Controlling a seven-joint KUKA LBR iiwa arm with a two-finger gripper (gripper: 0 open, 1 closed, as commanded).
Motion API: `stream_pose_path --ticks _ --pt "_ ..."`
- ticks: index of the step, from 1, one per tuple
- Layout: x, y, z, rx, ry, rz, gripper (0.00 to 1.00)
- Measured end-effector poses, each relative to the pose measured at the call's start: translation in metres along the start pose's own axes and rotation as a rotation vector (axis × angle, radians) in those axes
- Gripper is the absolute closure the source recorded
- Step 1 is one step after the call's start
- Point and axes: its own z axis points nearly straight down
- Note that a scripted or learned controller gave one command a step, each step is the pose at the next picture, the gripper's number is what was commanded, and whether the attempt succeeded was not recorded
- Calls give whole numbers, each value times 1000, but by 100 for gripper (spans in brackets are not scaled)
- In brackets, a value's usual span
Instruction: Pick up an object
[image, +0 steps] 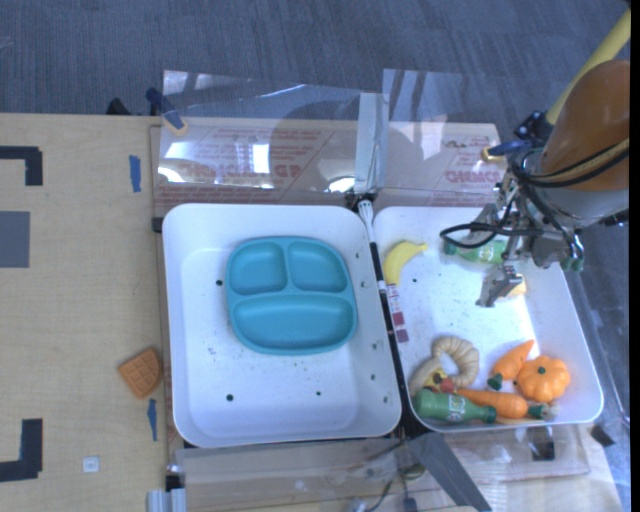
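Two white bins were seen side by side on the bench: the left bin (190, 300) held a teal divided plate (290, 295), the right bin (580, 340) held the toy food. The gripper (503, 283) was positioned low over the right bin's far part, above a small yellowish piece (516, 288) just beside its tips; whether the claw was apart or together could not be told. A green item (478, 251) was partly hidden behind the wrist cables. A banana (401, 258) was lying near the bin's left wall. At the near edge a croissant (452, 357), a green bottle (446, 405), a carrot (496, 401), an orange wedge (514, 361) and a small pumpkin (543, 379) were clustered, touching or nearly so. A waffle (141, 372) was lying on the wooden board, left of the bins.
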Motion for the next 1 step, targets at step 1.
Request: stream_pose_path --ticks 1 --pt "1 -62 110 3 -8 8 0"
